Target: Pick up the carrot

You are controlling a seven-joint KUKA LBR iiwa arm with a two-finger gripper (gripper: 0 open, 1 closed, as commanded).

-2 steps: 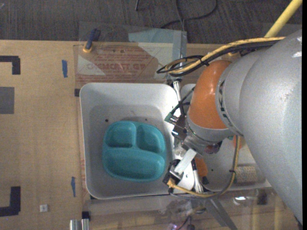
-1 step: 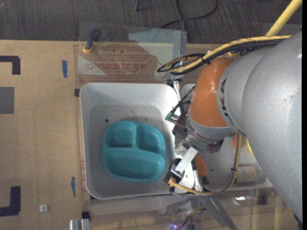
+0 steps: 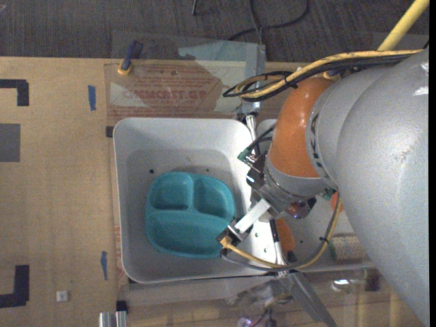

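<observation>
Carrot (image 3: 285, 237) lies in the right bin (image 3: 312, 240), a strip of orange showing beneath the arm (image 3: 368, 155). The pincer (image 3: 294, 211) hangs above it, mostly hidden, so whether it is apart or together cannot be told. A teal divided plate (image 3: 187, 213) sits in the left bin (image 3: 136, 155).

Teal divided plate (image 3: 187, 213), white bin (image 3: 136, 148), orange carrot (image 3: 285, 238), grey arm (image 3: 381, 169) with orange band (image 3: 300, 142), tan bench (image 3: 54, 182)
</observation>
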